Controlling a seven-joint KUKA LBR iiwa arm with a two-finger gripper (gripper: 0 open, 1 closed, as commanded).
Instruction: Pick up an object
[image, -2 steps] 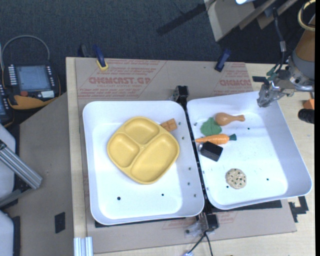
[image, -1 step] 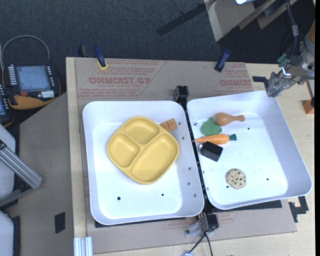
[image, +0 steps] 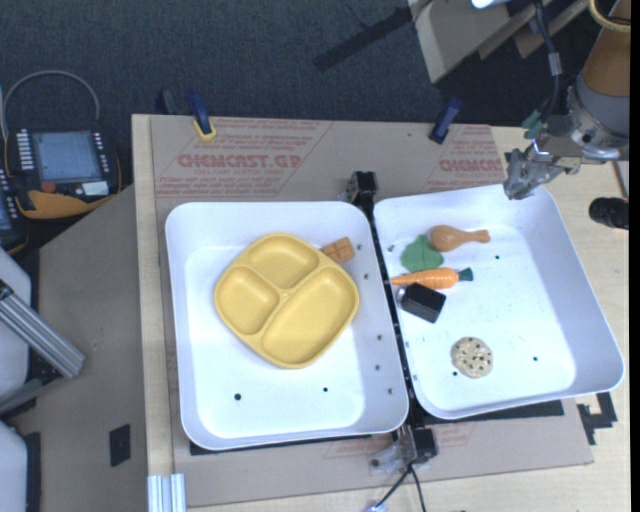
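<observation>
Objects for picking all lie in the right bin, toward its left side: a toy drumstick near the top, a green leaf-shaped piece just beside it, an orange carrot below that, a small black block touching the carrot's lower edge, and a speckled cookie lying apart, lower down the frame. None of them has been lifted; each rests flat on the white floor of the bin.

From where I stand, the claw hangs at the upper right of the frame, over the back rim of the right bin, well apart from every piece. Nothing sits between its tips, but it is too small and dark for me to tell whether it is spread or closed.

The left bin holds a yellow divided plate with a small tan block touching its upper right edge, both untouched.

So I judge the job barely begun: the arm must travel over a chosen piece, descend, close and lift. The cookie, alone in open space, looks the easiest; the carrot and black block crowd each other.
</observation>
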